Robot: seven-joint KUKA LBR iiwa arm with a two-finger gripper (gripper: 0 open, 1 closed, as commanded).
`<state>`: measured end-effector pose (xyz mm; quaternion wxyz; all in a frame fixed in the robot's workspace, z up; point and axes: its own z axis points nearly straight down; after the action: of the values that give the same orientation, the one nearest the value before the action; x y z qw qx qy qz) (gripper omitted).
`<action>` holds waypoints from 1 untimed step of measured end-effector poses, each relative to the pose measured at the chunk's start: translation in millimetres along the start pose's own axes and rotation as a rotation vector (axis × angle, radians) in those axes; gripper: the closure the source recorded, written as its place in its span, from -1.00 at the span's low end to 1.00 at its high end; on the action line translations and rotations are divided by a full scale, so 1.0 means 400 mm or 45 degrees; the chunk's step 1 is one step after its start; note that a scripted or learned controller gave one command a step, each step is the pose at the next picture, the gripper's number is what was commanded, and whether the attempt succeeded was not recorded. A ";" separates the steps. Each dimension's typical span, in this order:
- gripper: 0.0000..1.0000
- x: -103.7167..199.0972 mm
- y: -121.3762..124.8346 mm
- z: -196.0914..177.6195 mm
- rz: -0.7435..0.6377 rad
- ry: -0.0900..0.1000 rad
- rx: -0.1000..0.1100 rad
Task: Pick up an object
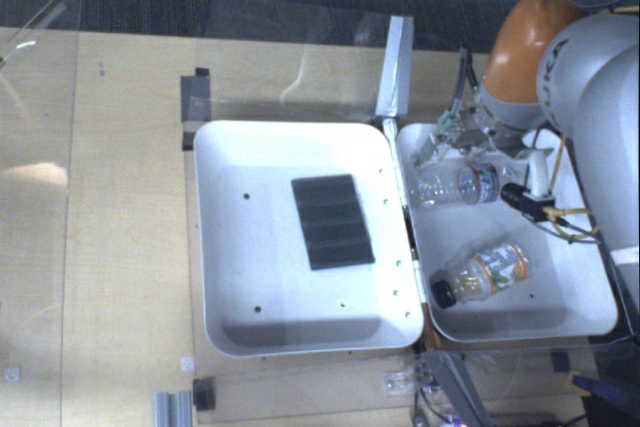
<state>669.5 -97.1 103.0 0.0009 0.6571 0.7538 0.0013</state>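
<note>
In the right bin (590, 310) lie two bottles. A clear plastic bottle (455, 185) with a bluish label lies on its side near the bin's far left corner. A second bottle (485, 273) with a dark cap and an orange-and-white label lies tilted closer to the front. My gripper (452, 135) hangs below the orange wrist band at the far edge of that bin, just above and behind the clear bottle. Nothing is visibly held.
The left bin (230, 245) holds a flat black ridged pad (332, 221) near its middle. A metal bracket (393, 75) stands behind the gap between the bins. The grey arm (600, 95) covers the right bin's far right side.
</note>
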 end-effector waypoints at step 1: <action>-1.00 -0.167 -0.111 0.039 0.049 -0.003 -0.005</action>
<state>634.8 -169.3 87.3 0.0032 0.6715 0.7410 0.0021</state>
